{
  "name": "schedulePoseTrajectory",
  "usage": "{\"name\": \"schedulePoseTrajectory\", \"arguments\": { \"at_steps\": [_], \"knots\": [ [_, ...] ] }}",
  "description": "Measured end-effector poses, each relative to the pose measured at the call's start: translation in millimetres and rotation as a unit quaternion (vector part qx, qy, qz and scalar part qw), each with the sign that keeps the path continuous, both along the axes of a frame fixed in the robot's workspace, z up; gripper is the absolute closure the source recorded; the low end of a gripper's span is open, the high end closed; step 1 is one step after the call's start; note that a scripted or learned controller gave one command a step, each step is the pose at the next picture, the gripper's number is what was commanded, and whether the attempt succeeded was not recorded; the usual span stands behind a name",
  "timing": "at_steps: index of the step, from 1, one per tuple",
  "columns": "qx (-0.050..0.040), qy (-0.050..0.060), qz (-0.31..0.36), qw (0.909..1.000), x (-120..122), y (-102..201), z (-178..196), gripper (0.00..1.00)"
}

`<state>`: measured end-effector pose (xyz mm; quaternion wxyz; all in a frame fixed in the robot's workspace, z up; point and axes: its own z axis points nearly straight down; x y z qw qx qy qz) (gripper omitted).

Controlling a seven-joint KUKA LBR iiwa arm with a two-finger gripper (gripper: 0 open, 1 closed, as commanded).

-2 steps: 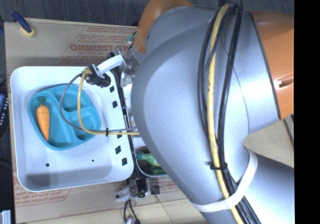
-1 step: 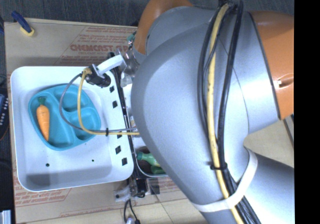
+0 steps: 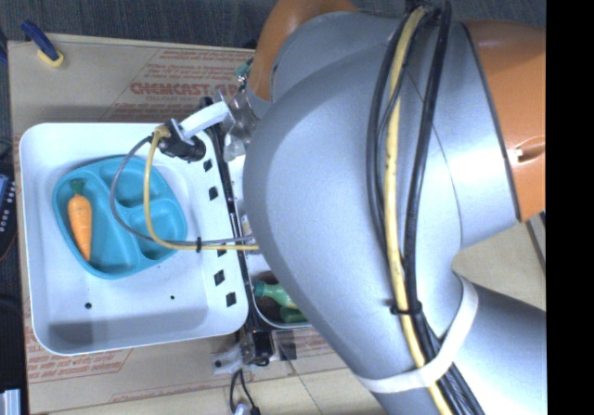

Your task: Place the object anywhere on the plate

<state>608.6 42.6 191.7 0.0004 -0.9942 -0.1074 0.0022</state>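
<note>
A carrot is seen lying in the left compartment of a blue plate, which sits in the left bin. The carrot's long axis runs roughly up and down the view, its green stub toward the top. It is touched by nothing but the plate. Judged from this, the object already rests on the plate, so the task looks done, unless another object is meant.

The arm is spread across the middle and right of the view, well to the right of the carrot. The gripper is hidden by the arm's bulk, so its state cannot be told, nor its exact bearing from the carrot. A yellow cable is looped out over the plate's right compartments.

A green thing is glimpsed under the arm, in the right bin; what it is cannot be told.

On the cardboard under the bins, red print is read as "CHEMCAST"; the smaller lines are too blurred to read.
</note>
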Motion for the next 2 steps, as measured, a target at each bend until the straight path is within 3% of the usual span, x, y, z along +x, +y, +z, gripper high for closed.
{"name": "schedulePoseTrajectory", "arguments": {
  "at_steps": [1, 2],
  "knots": [
    [0.0, 0.0, 0.0, 1.0, 0.0, 0.0, 0.0, 0.0],
    [0.0015, 0.004, -0.002, 1.0, -52.3, -34.8, -0.7, 0.0]
  ]
}}
